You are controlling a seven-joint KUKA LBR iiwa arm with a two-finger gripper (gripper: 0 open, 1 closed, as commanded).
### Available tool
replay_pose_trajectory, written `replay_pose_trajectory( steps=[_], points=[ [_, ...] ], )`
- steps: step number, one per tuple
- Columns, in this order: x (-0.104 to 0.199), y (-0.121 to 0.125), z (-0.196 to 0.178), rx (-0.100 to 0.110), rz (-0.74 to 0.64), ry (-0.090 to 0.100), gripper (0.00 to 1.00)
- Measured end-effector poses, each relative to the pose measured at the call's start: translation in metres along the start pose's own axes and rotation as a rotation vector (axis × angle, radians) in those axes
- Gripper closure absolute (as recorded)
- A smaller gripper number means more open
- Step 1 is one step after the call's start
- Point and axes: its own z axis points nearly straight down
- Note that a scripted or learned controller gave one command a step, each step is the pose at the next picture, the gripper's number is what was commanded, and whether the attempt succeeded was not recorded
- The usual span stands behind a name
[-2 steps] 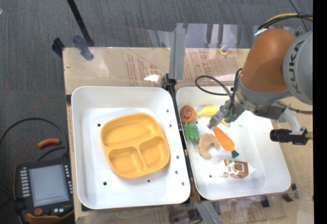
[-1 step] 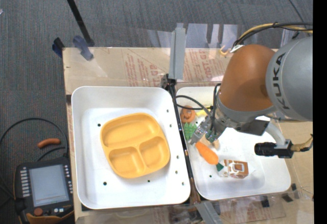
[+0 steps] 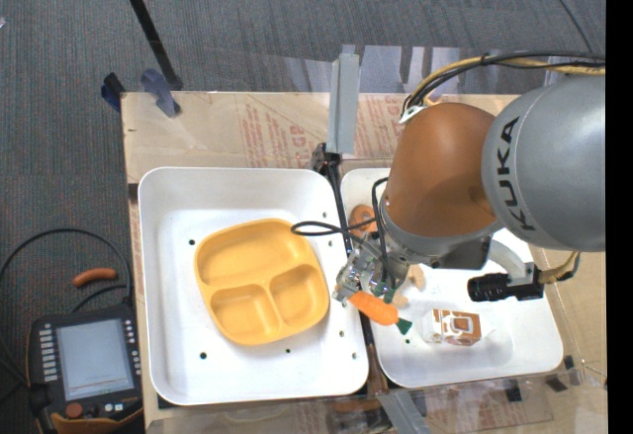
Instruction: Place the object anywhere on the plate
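At the near edge of the worktop (image 3: 138, 140) the two white bins sit side by side, and the action is crowded at the seam between them. In the left bin (image 3: 163, 323) the yellow plate (image 3: 262, 279), a three-compartment dish, lies at about the middle, tilted on its own axis so its long side runs toward ten o'clock. In the right bin (image 3: 534, 348), at five o'clock from the plate, a small clear packet with a brown print (image 3: 453, 326) lies loose on the floor of the bin. Just beside it, toward nine o'clock, the toy carrot (image 3: 376, 308) hangs at the bin divider, orange body with a green tip pointing to four o'clock; it sits directly under the gripper (image 3: 364, 284), and whether the jaws are clamped on it or merely above it I cannot tell, since the wrist blocks them. Farther back, the orange band and grey bulk of the arm (image 3: 554, 175) fill the two o'clock quarter. My judgement is that the carrot is the object meant and is not yet over the plate. The risk from here is a weak or off-centre hold: the carrot could slip as the arm swings toward nine o'clock and drop on the bin wall or the bare white floor short of the plate. A loose black cable (image 3: 316, 227) lying across the plate's three o'clock rim could also snag.
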Motion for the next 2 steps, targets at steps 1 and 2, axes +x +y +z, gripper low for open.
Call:
replay_pose_trajectory(
  steps=[1,2],
  points=[
    [-0.0083,0.0693,0.0006,0.000,0.008,-0.001,1.00],
    [-0.0085,0.0692,0.0005,0.000,0.009,-0.001,0.00]
  ],
)
